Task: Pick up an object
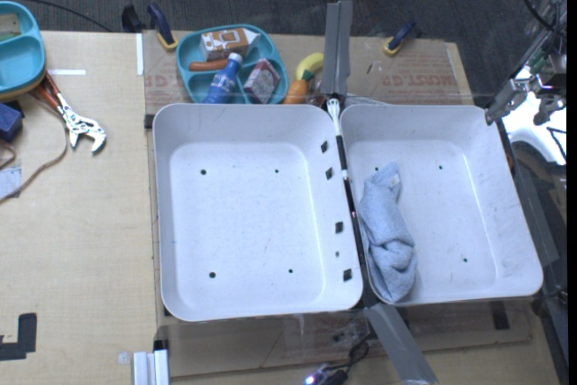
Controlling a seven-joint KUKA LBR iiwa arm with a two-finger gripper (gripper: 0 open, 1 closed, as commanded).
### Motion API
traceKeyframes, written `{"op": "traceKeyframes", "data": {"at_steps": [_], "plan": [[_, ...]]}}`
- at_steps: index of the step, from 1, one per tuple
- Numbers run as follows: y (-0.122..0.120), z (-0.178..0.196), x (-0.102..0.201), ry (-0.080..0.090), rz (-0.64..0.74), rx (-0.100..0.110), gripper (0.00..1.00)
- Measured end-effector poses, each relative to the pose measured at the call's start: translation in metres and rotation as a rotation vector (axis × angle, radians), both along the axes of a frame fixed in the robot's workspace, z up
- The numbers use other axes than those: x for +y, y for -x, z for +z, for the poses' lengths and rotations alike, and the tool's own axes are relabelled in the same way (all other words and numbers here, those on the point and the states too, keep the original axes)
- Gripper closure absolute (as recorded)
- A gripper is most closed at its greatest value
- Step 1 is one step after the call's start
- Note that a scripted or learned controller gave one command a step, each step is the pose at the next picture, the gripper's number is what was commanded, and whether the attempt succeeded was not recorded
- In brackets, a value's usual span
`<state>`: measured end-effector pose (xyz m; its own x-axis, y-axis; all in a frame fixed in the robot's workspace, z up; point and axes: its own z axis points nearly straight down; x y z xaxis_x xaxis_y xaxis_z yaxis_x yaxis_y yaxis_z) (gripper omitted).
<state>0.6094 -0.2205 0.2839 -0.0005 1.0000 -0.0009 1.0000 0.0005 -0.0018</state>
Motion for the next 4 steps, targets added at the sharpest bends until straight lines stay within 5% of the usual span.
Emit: {"op": "traceKeyframes", "data": {"at_steps": [1, 2, 3, 4], "plan": [[0.039, -0.107, -0.002, 0.0, -0.366, 0.001, 0.0], [0.015, -0.19, 0.062, 0.0, -0.354, 0.002, 0.0], [-0.04, -0.13, 0.01, 0.001, -0.443, -0.004, 0.0], [-0.024, -0.193, 0.08, 0.001, -0.583, 0.002, 0.0]]}}
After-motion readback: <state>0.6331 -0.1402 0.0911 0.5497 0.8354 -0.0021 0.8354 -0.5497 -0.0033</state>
